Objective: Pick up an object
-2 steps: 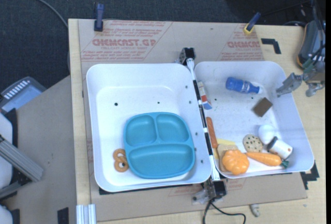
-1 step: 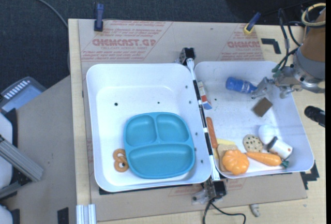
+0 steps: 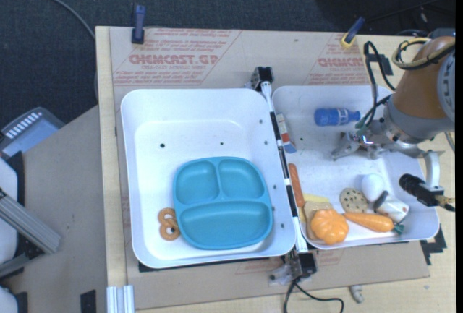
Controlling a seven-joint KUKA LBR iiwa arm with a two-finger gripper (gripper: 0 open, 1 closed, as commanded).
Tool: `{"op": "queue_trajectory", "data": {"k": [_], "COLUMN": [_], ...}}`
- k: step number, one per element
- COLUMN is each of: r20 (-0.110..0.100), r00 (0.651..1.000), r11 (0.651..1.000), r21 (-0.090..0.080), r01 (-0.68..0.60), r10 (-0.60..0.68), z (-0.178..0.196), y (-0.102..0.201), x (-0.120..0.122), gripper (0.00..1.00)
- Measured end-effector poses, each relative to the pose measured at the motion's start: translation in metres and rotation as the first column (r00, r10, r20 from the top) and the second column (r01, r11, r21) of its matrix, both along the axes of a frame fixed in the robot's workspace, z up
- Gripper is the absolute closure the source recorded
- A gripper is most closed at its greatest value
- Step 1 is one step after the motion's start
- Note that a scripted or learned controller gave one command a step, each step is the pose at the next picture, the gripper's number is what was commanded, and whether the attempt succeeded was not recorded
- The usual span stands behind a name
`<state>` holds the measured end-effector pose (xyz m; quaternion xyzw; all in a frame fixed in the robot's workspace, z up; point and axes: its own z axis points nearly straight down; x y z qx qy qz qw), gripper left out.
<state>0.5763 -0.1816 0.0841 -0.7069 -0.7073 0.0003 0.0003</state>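
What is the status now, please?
Gripper low in right bin, holding nothing visible. Blue bottle just beside it. Carrot, orange fruit crowded at near end.

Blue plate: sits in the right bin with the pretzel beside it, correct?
Not quite. The camera view shows the blue plate in the left bin, not the right one. The pretzel does lie beside it, at its lower left edge.

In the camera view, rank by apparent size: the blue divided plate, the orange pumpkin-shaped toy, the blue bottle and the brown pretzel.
1. Blue divided plastic plate, by far the largest.
2. Orange pumpkin-shaped toy.
3. Blue bottle with a white end, slightly smaller than the pumpkin; close enough that I would not insist.
4. Brown pretzel, smallest.
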Motion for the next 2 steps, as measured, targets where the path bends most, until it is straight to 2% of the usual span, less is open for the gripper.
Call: {"op": "queue_trajectory", "data": {"k": [1,2], "r20": [-0.032,-0.001], "r00": [0.999,1.000], "r11": [1.000,1.000], "r21": [0.003,0.000], "r01": [-0.001,0.000], "r10": [0.001,0.000], "z": [-0.005,0.000], "y": [0.021,0.024], "x": [0.077,0.017], "gripper": [0.00,0.00]}}
